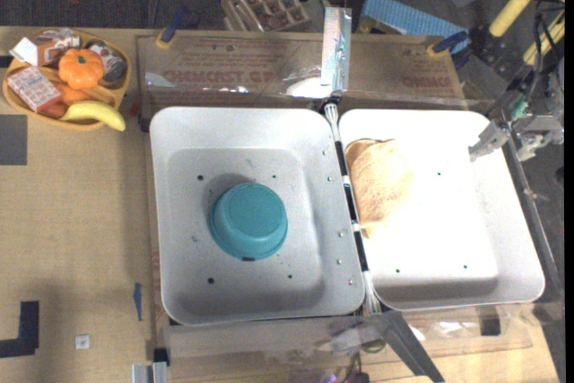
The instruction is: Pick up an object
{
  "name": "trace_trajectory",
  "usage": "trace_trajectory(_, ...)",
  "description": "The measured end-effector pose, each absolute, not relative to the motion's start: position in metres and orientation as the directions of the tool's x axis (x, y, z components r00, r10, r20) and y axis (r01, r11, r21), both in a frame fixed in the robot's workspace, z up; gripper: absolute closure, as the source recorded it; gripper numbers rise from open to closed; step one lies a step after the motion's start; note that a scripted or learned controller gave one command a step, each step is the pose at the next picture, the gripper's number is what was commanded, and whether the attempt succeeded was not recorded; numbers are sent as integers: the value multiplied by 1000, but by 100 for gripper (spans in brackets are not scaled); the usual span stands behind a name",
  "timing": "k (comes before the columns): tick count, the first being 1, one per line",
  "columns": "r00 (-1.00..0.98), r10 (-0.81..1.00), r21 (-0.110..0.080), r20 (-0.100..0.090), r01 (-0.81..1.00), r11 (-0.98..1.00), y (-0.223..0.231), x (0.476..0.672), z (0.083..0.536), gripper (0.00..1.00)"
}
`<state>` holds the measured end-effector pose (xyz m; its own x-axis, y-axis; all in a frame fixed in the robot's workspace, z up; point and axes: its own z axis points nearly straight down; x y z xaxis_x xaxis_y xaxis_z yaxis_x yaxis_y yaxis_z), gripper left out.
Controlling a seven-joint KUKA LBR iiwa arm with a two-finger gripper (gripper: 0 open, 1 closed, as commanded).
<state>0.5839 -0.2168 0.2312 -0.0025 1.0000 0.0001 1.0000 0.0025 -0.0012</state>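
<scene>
A teal bowl (249,220) lies upside down in the middle of the left bin (179,148). A crumpled tan cloth (377,179) rests against the left wall of the right bin (502,274), next to the divider between the bins. My gripper (491,140) hangs over the right bin's upper right corner, small and partly cut off by the view's edge. It is well away from the cloth and far from the bowl, and nothing shows in its grasp.
A plate of toy food (65,78) with an orange pumpkin and a banana sits on the bench at the far left. A flat cardboard sheet (233,67) lies behind the bins. Boxes and cables clutter the floor beyond.
</scene>
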Motion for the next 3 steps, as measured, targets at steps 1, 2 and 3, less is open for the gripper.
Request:
trace_trajectory(1,205,979,-4,0,979,-205,-170,600,212,0)
trace_trajectory(2,11,1000,-2,0,1000,-11,-102,582,106,0)
trace_trajectory(3,-169,986,13,-5,986,169,-95,624,92,0)
